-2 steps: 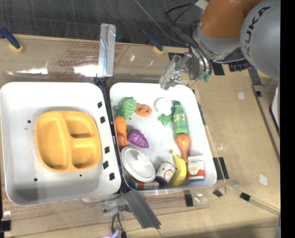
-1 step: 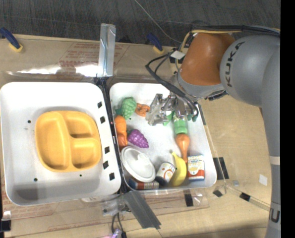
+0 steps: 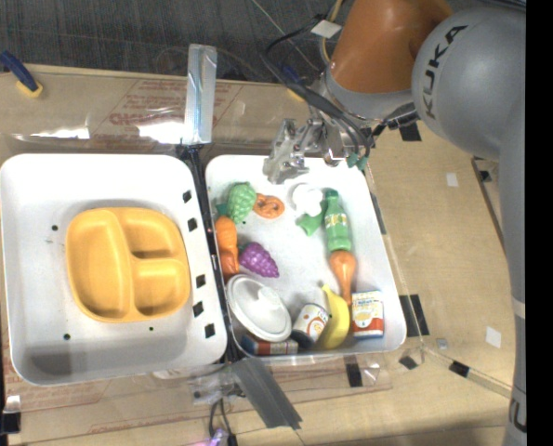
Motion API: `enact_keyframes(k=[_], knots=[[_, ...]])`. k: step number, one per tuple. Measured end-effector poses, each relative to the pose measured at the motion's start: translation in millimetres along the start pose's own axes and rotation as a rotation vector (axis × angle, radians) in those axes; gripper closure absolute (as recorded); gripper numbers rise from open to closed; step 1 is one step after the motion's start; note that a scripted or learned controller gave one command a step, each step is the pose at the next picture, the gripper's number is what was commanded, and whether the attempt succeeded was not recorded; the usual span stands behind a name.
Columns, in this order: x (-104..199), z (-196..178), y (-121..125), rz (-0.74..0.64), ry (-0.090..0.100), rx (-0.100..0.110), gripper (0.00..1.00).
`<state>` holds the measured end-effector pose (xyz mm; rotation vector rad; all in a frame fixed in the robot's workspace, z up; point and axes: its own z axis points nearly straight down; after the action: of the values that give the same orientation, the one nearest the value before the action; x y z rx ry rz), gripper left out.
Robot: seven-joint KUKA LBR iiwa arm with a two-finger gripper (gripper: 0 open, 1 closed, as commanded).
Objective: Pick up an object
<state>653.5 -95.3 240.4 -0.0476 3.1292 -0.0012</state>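
Note:
My gripper [image 3: 289, 160] hangs over the far rim of the right bin [image 3: 380, 240], open, with nothing between its fingers. Below it in that bin lie several toy foods: a green bumpy vegetable [image 3: 240, 199], a small orange piece [image 3: 269, 206], a white-and-green piece [image 3: 306, 206], a green bottle [image 3: 335, 221], purple grapes [image 3: 259, 260], and two carrots [image 3: 226, 244] [image 3: 344, 269]. At the near end sit a white bowl [image 3: 259, 309], a can [image 3: 310, 323], a banana [image 3: 337, 316] and a small carton [image 3: 367, 312].
The left bin [image 3: 25, 249] holds a yellow divided tray [image 3: 127, 260]. A strip of silver tape [image 3: 201, 96] stands at the far edge between the bins. The grey arm and its orange band [image 3: 388, 35] fill the upper right above the bench.

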Motion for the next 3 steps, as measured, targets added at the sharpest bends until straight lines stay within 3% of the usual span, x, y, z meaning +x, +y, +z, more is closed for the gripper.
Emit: enact_keyframes(k=[1,2,3], knots=[[0.2,-7.3,0.1,-0.002,0.004,0.000,1.00],[16.0,-50.8,-71.0,-0.116,0.007,0.002,1.00],[52.1,73.8,-39.3,-0.385,0.014,-0.006,1.00]])
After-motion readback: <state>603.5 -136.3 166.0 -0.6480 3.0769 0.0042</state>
